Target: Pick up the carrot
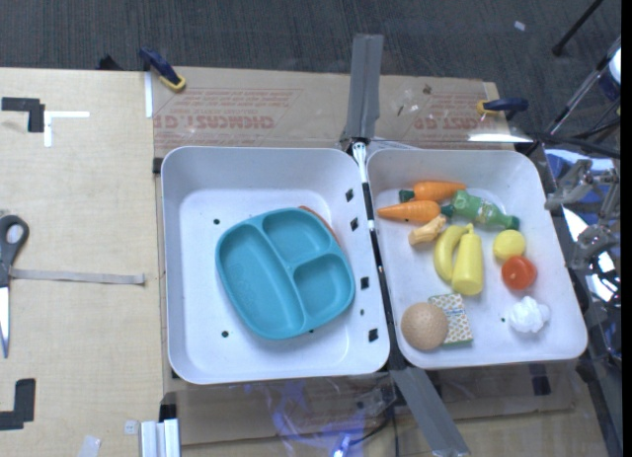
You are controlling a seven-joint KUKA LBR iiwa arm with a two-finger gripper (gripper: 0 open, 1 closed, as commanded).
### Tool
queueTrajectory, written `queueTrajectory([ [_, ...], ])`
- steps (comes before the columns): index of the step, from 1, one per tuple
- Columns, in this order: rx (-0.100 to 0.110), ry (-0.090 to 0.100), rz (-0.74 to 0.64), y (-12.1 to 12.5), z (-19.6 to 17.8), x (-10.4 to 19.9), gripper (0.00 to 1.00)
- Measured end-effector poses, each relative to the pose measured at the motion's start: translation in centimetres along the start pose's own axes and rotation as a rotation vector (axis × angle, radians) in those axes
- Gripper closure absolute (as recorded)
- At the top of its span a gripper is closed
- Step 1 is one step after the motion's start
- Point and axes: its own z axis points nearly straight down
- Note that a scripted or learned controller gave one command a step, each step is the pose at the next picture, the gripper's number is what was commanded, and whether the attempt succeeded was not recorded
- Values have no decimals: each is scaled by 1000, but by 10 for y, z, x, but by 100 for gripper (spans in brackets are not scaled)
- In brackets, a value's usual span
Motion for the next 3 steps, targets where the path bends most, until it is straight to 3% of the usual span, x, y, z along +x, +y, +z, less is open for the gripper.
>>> queueTrajectory([
  [1,0,1,-7,37,113,-20,0],
  [2,0,-2,25,64,158,-91,0],
  [3,7,13,57,85,177,-124,0],
])
